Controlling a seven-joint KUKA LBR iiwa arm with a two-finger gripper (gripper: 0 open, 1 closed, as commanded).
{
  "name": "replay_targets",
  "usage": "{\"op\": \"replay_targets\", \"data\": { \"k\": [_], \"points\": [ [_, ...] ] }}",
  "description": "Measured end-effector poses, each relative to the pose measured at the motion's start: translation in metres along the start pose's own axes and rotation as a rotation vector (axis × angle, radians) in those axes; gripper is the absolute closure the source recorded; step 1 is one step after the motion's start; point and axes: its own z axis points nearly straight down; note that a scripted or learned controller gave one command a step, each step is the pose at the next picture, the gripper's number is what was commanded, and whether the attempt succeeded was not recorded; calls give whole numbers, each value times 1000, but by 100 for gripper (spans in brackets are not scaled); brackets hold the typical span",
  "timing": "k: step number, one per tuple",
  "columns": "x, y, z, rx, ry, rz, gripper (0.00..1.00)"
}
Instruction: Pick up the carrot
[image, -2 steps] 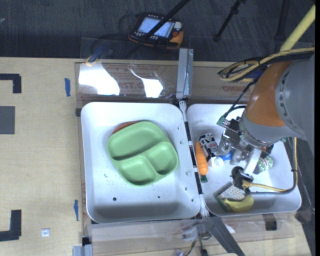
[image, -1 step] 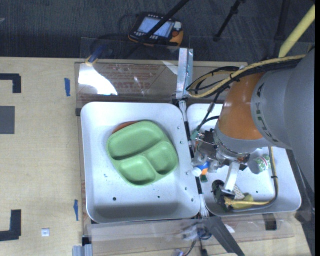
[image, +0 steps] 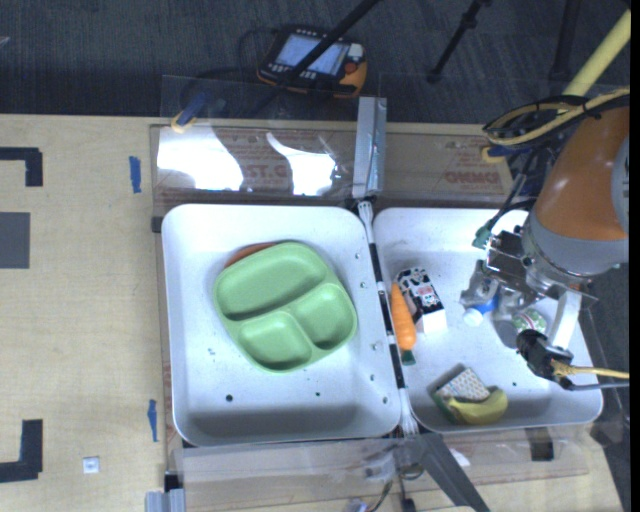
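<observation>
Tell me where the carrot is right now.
The carrot lies in the right bin, along its left wall by the divider, just left of the small black-and-white box and above the banana.

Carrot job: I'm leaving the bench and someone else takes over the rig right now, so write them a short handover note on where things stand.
Gripper: over the right side of the right bin, with nothing seen between its fingers; whether they are open or shut cannot be told from this view.
Carrot: lying in the right bin against its left wall, beside a small black and white box, apart from the gripper.
Also there: a banana at the right bin's near edge, and a green divided plate in the left bin.
Done: nothing; the carrot is not picked up.
Left: move to the carrot, grasp it, lift it.
</observation>
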Motion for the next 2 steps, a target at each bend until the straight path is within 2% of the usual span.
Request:
{"op": "replay_targets", "data": {
  "k": [1, 2],
  "points": [
    [79, -38, 48, 3, 0, -211, 100],
    [79, -38, 48, 3, 0, -211, 0]
  ]
}}
